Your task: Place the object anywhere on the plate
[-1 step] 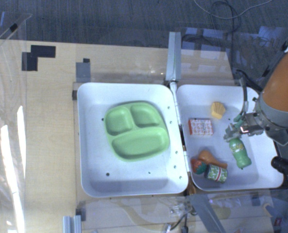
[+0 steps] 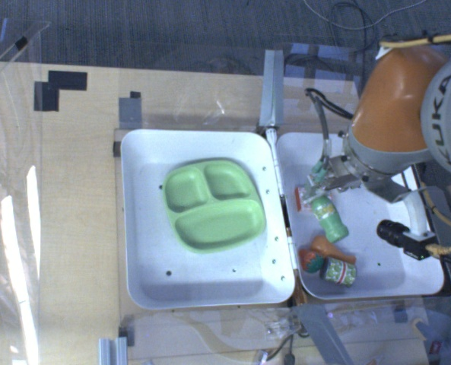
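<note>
Green bottle [image 2: 328, 219] lies in the right bin [image 2: 408, 276], on its side, just below my end effector [image 2: 322, 182], touching or nearly so. Long axis runs from upper left to lower right, paler cap end toward the end effector. I can't tell what the end effector has hold of, if anything. Green plate [image 2: 212, 204] sits in the left bin [image 2: 145, 226], well to the left across the divider. A can [image 2: 339, 271] and an orange-red toy [image 2: 321, 251] lie near the bottle's lower end.

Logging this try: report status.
Gripper low in right bin, over green bottle; grasp unconfirmed. Green plate in left bin, nothing on it. Path across looks open.
</note>
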`<state>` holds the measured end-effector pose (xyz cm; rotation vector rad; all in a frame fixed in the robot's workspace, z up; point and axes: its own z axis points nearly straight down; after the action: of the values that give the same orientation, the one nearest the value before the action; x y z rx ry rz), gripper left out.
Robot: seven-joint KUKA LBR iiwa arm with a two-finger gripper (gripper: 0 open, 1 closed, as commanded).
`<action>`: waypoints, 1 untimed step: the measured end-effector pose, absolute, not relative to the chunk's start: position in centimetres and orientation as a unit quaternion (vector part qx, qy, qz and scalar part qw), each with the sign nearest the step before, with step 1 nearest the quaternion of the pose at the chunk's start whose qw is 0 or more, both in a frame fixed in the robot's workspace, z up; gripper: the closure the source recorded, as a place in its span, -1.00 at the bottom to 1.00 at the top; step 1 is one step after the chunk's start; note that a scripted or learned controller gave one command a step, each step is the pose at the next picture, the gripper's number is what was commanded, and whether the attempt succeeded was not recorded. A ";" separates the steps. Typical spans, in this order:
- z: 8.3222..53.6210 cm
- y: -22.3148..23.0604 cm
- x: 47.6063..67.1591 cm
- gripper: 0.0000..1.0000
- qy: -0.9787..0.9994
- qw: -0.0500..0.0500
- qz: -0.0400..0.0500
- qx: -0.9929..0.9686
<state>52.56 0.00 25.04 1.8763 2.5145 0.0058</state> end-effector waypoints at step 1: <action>18.5 7.4 57.9 1.00 0.882 0.002 0.001 0.471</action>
<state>57.95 7.42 18.50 1.4790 2.7678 0.0046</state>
